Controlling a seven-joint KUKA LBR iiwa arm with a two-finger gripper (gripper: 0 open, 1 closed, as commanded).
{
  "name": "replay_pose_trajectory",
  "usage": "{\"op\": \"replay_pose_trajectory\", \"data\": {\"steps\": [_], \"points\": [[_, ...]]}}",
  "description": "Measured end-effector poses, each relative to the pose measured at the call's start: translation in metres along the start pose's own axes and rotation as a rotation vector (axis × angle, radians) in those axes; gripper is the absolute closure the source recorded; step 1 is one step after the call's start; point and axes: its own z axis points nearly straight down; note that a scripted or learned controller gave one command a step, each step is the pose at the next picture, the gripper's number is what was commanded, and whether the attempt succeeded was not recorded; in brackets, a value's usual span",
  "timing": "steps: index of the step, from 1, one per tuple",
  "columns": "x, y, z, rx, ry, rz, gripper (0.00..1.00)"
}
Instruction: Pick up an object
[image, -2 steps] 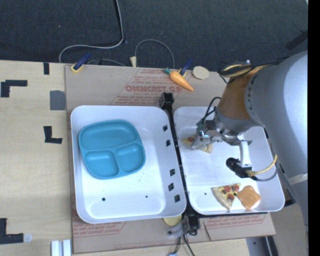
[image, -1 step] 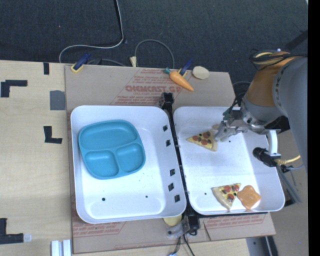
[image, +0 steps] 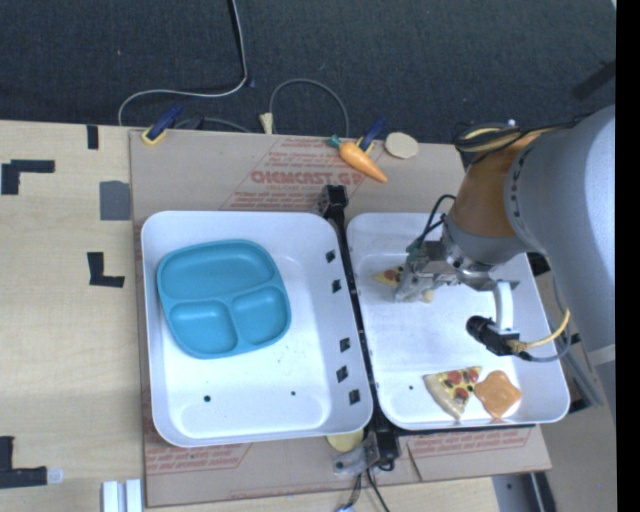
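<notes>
Gripper (image: 413, 283): low inside the right bin (image: 440, 340), fingers pointed down at the floor of the bin; whether they are spread or closed, cannot tell at this resolution.
Likely target: small yellow-and-red item (image: 388, 277), just beside the gripper on its bin-divider side, touching or nearly touching the fingertips; too small to identify. Not visibly between the fingers, so no hold is recorded.
Arm pose: grey link enters from the far side of the gripper away from the divider, orange band (image: 490, 200) above the wrist, wrist bent steeply down; cable loops hang off the wrist on the side towards the bench's front edge.
Other candidates: pizza slice (image: 452, 388) and orange-brown piece (image: 498, 394), touching each other, well apart from the gripper towards the near rim of the same bin.
Left bin (image: 170, 400): beyond the divider from the gripper, holds a blue sectioned plate (image: 224, 297), lying flat.
Outside bins: toy carrot (image: 361, 160) on the cardboard past the far rim.
Judgement: descent aimed at the small item; offset suggests a miss is possible.
</notes>
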Motion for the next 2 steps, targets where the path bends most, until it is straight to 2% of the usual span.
{"op": "replay_pose_trajectory", "data": {"steps": [1,2], "points": [[-0.024,-0.028,0.006,-0.013,-0.001,0.004,1.00],[0.016,0.006,-0.051,-0.011,-0.002,-0.002,1.00]]}}
